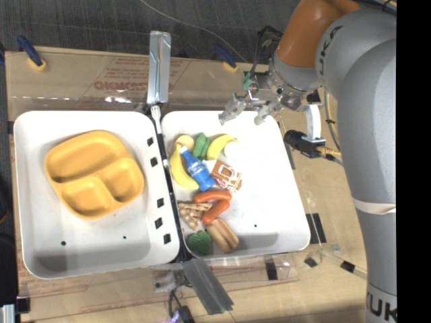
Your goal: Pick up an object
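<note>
My gripper point(244, 114) hangs over the far edge of the right bin point(269, 200), fingers spread apart with nothing between them. Below and left of it lies a cluster of toy food: a blue bottle point(196, 169) across a yellow banana point(178, 169), a second banana point(221, 145), a green pepper point(201, 142), an orange-and-white packet point(227, 175), a red sausage point(213, 196), a hot dog point(223, 235), pale fries point(193, 212) and a green broccoli point(198, 242). All rest on the bin floor, apart from the gripper.
The left bin point(40, 247) holds a yellow divided tray point(94, 172). A metal post point(159, 66) rises at the divider between the bins. The large grey arm point(363, 113) occupies the right side, with cables near the wrist.
</note>
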Robot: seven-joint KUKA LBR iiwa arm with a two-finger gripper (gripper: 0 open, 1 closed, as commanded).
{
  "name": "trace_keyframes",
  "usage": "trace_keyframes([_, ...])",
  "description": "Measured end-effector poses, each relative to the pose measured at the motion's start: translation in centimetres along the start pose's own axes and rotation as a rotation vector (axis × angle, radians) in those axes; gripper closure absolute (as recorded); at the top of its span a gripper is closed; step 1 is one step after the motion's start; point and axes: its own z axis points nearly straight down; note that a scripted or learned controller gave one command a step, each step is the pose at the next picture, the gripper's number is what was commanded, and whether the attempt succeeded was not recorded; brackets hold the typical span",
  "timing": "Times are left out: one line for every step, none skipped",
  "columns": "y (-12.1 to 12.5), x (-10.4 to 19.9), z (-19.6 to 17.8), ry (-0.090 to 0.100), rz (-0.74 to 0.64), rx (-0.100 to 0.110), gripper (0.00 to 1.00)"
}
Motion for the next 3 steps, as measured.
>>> trace_keyframes([-6.9,4.4,7.9,0.000,0.172,0.004,0.00])
trace_keyframes([-2.3,3.6,14.1,-0.001,0.220,-0.005,0.00])
trace_keyframes([-6.0,3.6,14.2,0.000,-0.122,-0.001,0.00])
